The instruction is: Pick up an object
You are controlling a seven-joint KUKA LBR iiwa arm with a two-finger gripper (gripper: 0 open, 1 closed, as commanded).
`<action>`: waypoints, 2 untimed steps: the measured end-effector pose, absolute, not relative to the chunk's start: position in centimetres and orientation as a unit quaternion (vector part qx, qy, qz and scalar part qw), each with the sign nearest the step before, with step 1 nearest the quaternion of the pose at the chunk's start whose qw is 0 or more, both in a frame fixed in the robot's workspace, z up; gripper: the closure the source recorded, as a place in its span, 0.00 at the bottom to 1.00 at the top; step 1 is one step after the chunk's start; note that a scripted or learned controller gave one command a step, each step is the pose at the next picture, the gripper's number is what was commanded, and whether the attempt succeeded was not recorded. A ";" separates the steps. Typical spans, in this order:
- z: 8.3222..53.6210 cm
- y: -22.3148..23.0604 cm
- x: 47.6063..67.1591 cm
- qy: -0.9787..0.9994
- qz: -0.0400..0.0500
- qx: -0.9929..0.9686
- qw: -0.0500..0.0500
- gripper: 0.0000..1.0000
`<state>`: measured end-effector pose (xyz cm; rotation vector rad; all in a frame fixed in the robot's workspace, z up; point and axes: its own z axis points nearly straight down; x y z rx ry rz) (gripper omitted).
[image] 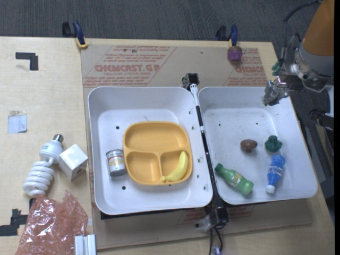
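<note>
The right bin (234,116) holds a green bottle (234,178) lying near its front left, a blue-and-white bottle (274,172) at the front right, a brown rounded object (248,144) in the middle and a small dark green object (273,143) beside it. In the left bin (106,116) a yellow divided plate (154,142) carries a banana (179,168), and a small tin can (115,162) stands to the plate's left. My gripper (272,94) hangs over the right bin's far right corner, apart from all objects, with nothing visibly between its fingers.
A light bulb (42,169), a small white box (73,161) and a crumpled reddish bag (50,224) lie on the bench left of the bins. A purple item (235,53) sits by a clamp behind the right bin.
</note>
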<state>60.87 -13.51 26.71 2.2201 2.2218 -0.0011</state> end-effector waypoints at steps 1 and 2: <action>13.7 -17.2 65.9 0.707 0.000 0.707 0.001 0.00; 9.3 -14.0 60.5 0.706 0.000 0.708 0.000 0.00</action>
